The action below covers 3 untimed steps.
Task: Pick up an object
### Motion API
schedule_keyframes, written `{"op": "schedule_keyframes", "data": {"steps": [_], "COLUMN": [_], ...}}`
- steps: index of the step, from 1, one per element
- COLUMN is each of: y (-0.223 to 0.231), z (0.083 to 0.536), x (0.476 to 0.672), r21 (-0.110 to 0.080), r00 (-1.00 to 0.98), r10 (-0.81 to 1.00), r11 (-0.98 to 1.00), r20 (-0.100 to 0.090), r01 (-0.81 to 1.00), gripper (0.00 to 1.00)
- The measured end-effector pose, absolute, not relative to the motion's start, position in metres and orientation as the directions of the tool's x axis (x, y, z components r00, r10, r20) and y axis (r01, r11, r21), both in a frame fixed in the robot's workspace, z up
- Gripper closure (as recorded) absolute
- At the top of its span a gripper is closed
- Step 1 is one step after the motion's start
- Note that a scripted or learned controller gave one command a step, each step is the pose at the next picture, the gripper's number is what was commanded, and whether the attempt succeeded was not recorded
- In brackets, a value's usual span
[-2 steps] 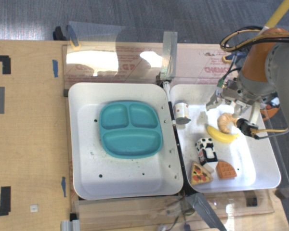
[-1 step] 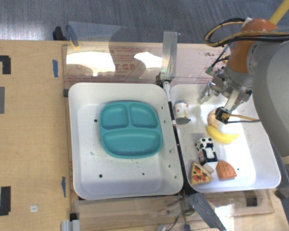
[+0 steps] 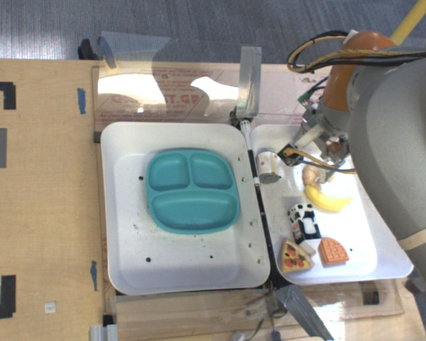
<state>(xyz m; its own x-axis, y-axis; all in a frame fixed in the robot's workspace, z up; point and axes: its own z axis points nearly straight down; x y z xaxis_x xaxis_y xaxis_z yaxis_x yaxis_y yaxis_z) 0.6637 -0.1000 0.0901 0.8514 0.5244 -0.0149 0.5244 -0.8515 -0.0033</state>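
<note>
Evidently the pickable things were gathered in the right bin [image 3: 383,258]: a banana [image 3: 328,200], a black-and-white toy [image 3: 305,222], a pizza slice [image 3: 295,257], an orange waffle-like piece [image 3: 333,251] and a small white cup [image 3: 268,165]. The left bin [image 3: 121,212] held a teal divided plate [image 3: 193,190]. Reaching in from the right, the arm hung bent at the wrist, its gripper [image 3: 314,160] low just above the banana; whether anything sat in its grasp could not be told.

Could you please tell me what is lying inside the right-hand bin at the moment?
The right bin holds a banana, a black-and-white toy, a pizza slice, a waffle and a small cup. The gripper and arm cover its far corner.
</note>
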Motion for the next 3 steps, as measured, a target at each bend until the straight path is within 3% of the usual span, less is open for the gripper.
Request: {"op": "schedule_keyframes", "data": {"steps": [1,2,3], "y": [-0.094,-0.127,-0.096], "z": [0.1,0.087,0.089], "x": [0.668,0.64,0.555], "r21": [0.002,0.0,0.0], "r00": [0.849,0.905,0.91], "r10": [0.529,0.425,0.414], "r11": [-0.849,-0.905,-0.91], "r20": [0.0,0.0,0.004], "r01": [0.529,0.425,0.414], "gripper": [1.0,1.0,1.0]}}
